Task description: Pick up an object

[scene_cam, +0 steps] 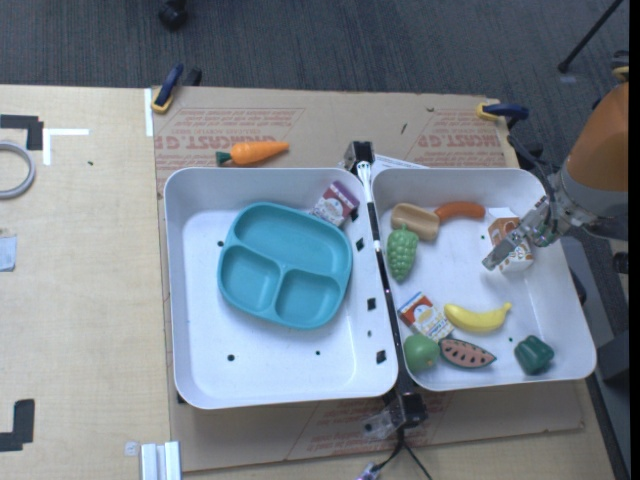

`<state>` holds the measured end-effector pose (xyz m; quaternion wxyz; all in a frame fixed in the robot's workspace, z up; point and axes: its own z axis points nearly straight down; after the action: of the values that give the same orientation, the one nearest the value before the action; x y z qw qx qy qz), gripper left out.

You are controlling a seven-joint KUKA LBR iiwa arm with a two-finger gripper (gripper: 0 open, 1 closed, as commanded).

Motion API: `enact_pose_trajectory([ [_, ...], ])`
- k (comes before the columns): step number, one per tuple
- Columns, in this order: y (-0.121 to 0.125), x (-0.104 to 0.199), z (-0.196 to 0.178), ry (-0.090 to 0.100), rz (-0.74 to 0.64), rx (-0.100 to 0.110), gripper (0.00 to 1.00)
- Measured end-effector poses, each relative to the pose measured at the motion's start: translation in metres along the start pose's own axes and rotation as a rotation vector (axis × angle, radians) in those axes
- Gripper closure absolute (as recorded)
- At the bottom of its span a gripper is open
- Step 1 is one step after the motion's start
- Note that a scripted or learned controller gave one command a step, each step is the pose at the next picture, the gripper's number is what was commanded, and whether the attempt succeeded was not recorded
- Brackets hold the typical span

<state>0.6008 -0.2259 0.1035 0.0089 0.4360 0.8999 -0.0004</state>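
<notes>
- Carrot: toy, orange with a green top, lying on the cardboard of the table above the left bin, upper centre-left of the frame. Outside both bins; well apart from the claw.
- Blue tray: three-compartment plate, middle of the left bin. Judged stiff plastic, broad and flat, poor to pinch except at the rim.
- Small packet: upper right corner of the left bin, just beside the tray.
- Green grapes and bread roll: upper left of the right bin, touching or nearly so. Likely light, hollow toys.
- Sausage: red, just right of the roll, near the bin's upper wall.
- Snack box, green pear, watermelon slice: lower left of the right bin, close together.
- Banana: centre of the right bin, apart from its neighbours. Judged light, smooth, curved; best taken across the middle.
- Small carton: white and orange, upper right of the right bin, the likely thing to pick. Judged light, stiff-walled, slightly crushable; take across its flat sides.
- Claw: right at the carton, overlapping it; whether wide, narrow or holding cannot be told.
- Green pepper: lower right corner of the right bin.
</notes>
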Motion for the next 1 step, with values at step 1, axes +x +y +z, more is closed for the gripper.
enact_pose_trajectory([
  [1,0.003,-0.0037,-0.013,-0.017,0.002,-0.011,1.0],
])
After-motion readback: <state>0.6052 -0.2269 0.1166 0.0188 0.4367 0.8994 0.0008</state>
